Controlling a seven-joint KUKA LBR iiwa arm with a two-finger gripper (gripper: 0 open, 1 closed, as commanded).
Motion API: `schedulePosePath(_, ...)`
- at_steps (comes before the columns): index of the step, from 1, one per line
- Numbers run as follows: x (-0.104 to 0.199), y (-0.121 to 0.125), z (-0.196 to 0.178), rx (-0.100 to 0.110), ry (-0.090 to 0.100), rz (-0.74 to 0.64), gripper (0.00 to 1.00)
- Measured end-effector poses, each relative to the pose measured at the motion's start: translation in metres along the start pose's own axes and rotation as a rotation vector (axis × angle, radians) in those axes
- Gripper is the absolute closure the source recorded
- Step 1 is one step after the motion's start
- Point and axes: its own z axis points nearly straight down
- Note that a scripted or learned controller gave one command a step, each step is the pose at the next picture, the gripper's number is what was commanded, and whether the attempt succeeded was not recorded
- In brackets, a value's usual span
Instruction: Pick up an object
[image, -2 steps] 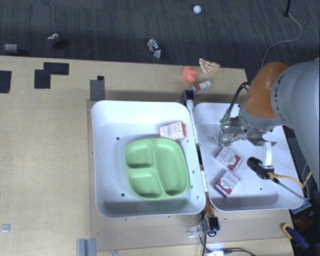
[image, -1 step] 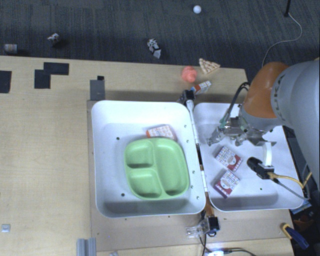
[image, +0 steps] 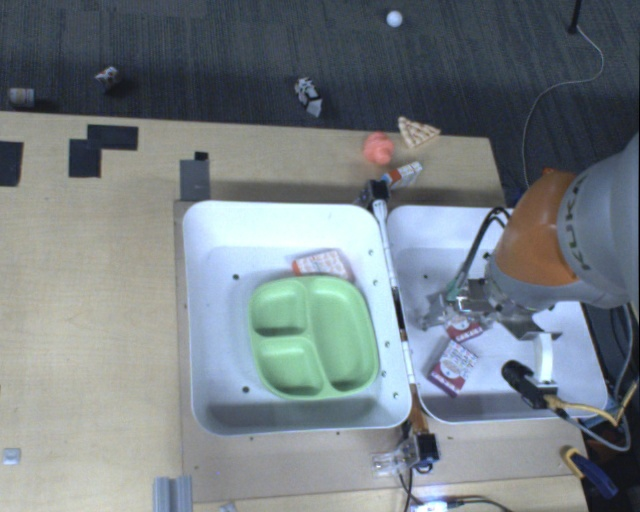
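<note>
Two white bins sit side by side on the counter: the left bin holds one green divided tray and one small red packet, while the right bin holds one red-and-white packet just below the gripper.

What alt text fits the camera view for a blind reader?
A grey arm with an orange band reaches into the right white bin, its gripper low over a red-and-white packet. The left white bin holds a green divided tray with another small packet at its far edge.
</note>
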Motion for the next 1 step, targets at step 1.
schedulePosePath(1, 0.0002, 0.0021, -0.0115, -0.006, -0.001, -0.001, 1.0)
